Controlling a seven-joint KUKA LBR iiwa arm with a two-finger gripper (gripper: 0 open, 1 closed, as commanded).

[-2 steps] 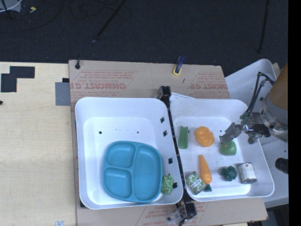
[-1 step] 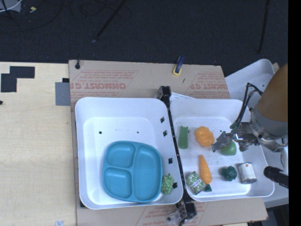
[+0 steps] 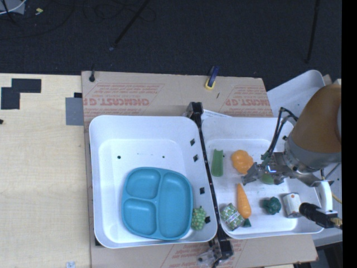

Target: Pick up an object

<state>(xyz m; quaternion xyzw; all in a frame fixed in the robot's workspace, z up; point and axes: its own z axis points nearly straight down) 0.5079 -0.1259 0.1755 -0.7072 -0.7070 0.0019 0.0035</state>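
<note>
Over the right bin point(image 3: 262, 135), the gripper point(image 3: 264, 174) hangs low among the loose toys, its dark linkage spread beside a small green piece; whether its jaws are parted or closed cannot be told from this angle, and nothing is plainly seen between them. Taking the orange carrot point(image 3: 242, 200) as landmark: the gripper sits just up and to the right of its tip, an orange rounded fruit point(image 3: 242, 161) lies directly above it, and a green block point(image 3: 217, 162) stands up and to its left, close to the divider. A crumpled green packet point(image 3: 231, 215) touches or nearly touches the carrot's lower left side. A dark green broccoli-like lump point(image 3: 272, 205) rests to its right, with a white cylindrical item point(image 3: 292, 204) farther right again. Any of these could serve as the object to pick; the closest are the fruit and carrot. Well to the carrot's left, the left bin point(image 3: 106, 144) holds a blue divided plate point(image 3: 157, 202), with green grapes point(image 3: 198, 218) wedged against its near right edge.
</note>
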